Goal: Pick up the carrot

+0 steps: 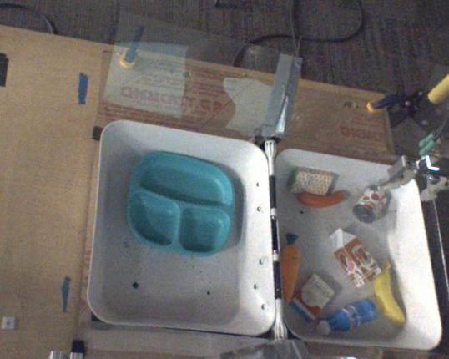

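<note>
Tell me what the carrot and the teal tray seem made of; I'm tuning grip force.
The carrot looks like smooth moulded plastic, evenly orange with a green tip, probably a toy. The teal tray seems matte plastic: rounded moulded compartments, faint sheen.

The carrot (288,269) is a short, tapered orange toy vegetable with a small green tuft at its top end. It lies flat on the floor of the right-hand shallow white bin (428,283), hard against that bin's left wall, close to the divider between the two bins. Its long axis runs roughly up and down the camera view, with the green tip pointing toward the far side and the orange body pointing toward the near edge. Its lower end sits just beside a small red-and-white box (313,294).
</note>
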You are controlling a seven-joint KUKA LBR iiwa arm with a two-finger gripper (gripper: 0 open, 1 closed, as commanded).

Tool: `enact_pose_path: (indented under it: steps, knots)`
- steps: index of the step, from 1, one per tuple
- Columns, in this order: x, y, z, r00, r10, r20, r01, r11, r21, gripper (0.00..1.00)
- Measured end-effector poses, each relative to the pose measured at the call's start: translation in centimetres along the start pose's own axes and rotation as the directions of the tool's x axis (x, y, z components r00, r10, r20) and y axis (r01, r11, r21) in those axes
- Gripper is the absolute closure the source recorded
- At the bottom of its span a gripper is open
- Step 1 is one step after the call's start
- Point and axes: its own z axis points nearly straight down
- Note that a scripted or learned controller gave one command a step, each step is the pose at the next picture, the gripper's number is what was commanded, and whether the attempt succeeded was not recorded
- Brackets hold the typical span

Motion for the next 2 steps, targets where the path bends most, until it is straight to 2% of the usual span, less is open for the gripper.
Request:
enact_pose_path:
  steps: [1,2]
  knots:
    - [2.1,2.5,-5.8,0.999,0.045,0.002,-0.045,0.999,-0.002,0.0]
    - [2.4,-2.0,6.1,0.992,0.129,0.0,-0.129,0.992,0.0,0.0]
